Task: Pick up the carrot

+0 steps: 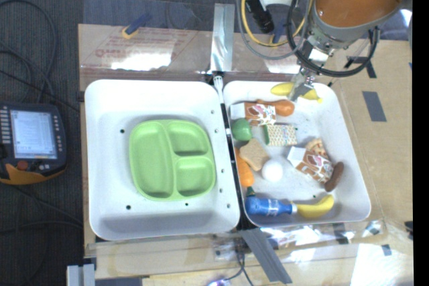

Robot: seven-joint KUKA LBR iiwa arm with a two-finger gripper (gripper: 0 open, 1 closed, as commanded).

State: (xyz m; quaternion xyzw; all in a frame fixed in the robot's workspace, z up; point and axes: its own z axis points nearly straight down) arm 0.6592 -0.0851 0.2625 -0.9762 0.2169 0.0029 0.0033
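Note:
The carrot [246,174] is a short orange piece lying against the left wall of the right bin [348,144], partly tucked under a slice of bread [254,155]. My gripper [303,86] hangs at the bin's far edge, just over a yellow fruit [289,90]. It is well away from the carrot, up and to the right of it. Nothing shows between its tips.
The right bin is crowded: a carton with an orange end [267,111], a green fruit [241,130], a small box [281,135], a white ball [272,171], a snack packet [314,161], a blue bottle [267,206] and a banana [316,206]. A green divided plate [173,159] lies in the left bin [107,117].

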